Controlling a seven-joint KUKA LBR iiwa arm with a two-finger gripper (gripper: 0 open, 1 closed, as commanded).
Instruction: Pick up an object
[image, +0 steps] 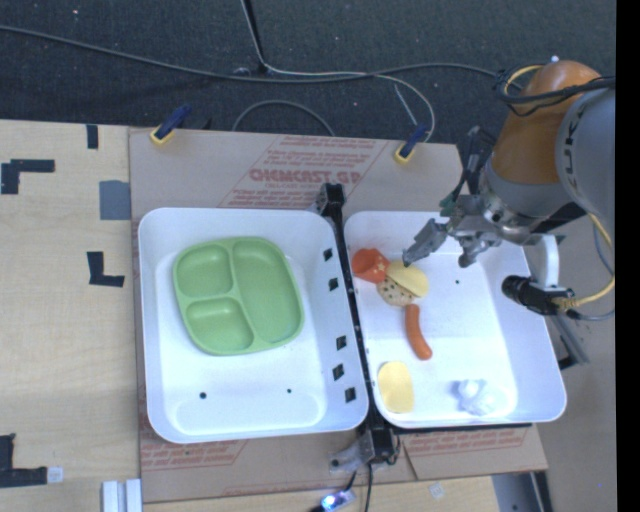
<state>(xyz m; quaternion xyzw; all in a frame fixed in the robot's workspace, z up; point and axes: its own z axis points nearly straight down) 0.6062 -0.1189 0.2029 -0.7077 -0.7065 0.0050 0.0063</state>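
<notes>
The right bin (520, 330) holds several toy foods. A red-orange piece (368, 264) lies at its left, next to a pale yellow cheese-like wedge (403, 284). Below them rest an orange sausage (417, 332), a yellow oval (395, 386) and a crumpled white object (474, 396). My gripper (444, 247) hangs over the upper middle of this bin, just right of and above the yellow wedge. Its two dark fingers are spread apart with nothing between them.
A green divided plate (238, 294) lies in the left bin (170, 400). A black divider with clips runs between the bins. Cables and the grey-orange arm (545, 130) crowd the right bin's far right corner. Blue-yellow clamps (170, 123) sit at the cardboard's back edge.
</notes>
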